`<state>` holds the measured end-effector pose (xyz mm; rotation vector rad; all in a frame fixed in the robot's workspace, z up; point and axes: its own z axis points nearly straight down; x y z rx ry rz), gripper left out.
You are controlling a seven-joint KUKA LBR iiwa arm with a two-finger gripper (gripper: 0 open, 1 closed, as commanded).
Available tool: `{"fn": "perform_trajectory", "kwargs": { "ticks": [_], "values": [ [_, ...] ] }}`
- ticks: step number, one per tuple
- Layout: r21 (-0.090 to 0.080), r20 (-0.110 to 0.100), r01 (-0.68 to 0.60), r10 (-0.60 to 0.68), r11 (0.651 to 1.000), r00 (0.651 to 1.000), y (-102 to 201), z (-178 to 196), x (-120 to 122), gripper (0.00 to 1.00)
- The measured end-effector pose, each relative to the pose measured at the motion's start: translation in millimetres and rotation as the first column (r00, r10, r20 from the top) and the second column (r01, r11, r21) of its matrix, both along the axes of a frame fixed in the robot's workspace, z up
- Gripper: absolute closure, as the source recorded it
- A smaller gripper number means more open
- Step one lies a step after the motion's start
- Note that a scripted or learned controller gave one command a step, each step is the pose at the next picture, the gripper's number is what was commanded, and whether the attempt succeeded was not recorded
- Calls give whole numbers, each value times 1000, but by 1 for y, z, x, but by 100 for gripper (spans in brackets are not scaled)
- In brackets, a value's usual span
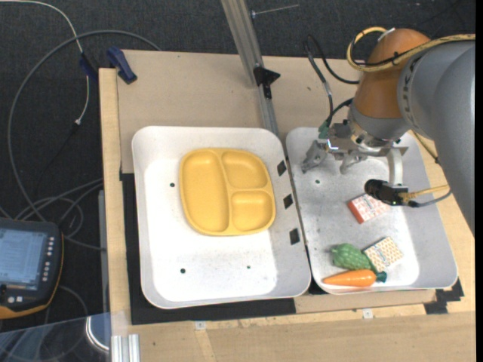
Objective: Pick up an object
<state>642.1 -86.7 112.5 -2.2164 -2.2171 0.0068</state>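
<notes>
- Over the far end of the right bin [445, 270], my gripper [336, 157] hangs low, wrist pointing down, orange band [392, 55] above it.
- My fingers are spread apart; one grey fingertip [312, 161] reaches toward the bin's far-left corner, the other metal parts sit just right of it. Nothing lies between them; bare white floor shows under the gap.
- A black-tipped part of my tool [383, 191] juts out toward the bin's middle, with a yellow cable [430, 194] trailing off to the right edge.
- Right bin, middle: a small red-and-white box [367, 208], tilted, just beside that black tip; touching or apart, I cannot tell.
- Right bin, near edge: a green leafy vegetable toy [349, 256], an orange carrot [349, 278] lying flat along the near rim just below it, and a small chequered packet [383, 253] to the right of the green one. All three sit close together, well apart from my fingers.
- Left bin [151, 202]: a yellow divided tray [226, 191] with three compartments rests in the far half, nearer the right wall. Compartments hold nothing.
- Between the bins, black clips [287, 200] sit along the shared edge.
- Far edge of the bench [189, 89]: a slanted metal post [241, 21] rises by the gap between the bins; a blue clamp [121, 65] sits at the far-left corner.
</notes>
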Motion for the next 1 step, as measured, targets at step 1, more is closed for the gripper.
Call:
{"fn": "perform_trajectory", "kwargs": {
  "ticks": [1],
  "values": [
    [0, 9, 0, 0, 1000, 1000, 0, 15, 3, 100]
  ]
}}
